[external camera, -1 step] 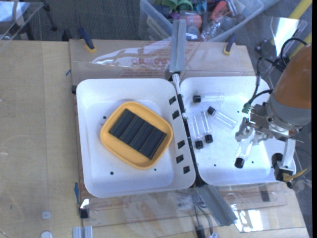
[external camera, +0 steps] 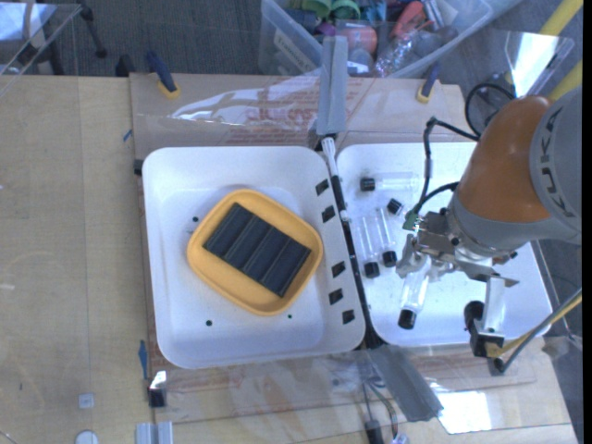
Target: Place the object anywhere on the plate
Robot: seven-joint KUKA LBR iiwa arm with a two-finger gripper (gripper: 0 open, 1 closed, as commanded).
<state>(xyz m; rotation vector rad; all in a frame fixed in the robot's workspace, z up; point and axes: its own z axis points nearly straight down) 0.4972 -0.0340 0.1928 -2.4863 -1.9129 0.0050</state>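
Hovering over right bin (external camera: 518,336), arm (external camera: 509,178), yellow plate (external camera: 254,251) in left bin (external camera: 176,276)

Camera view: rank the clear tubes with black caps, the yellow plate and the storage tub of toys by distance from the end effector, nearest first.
1. Clear tubes with black caps, right bin, beside the end effector.
2. Yellow plate, left bin.
3. Storage tub of toys, beyond the bench, top.

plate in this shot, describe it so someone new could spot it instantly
Two shallow white bins sit side by side on the bench; look in the left bin, the one away from the arm. The plate lies near its middle: a rounded-square yellow dish, turned at a slant, with a dark ribbed panel set in it. Everything in the right bin is small, clear or black, so the plate is the one big yellow thing.
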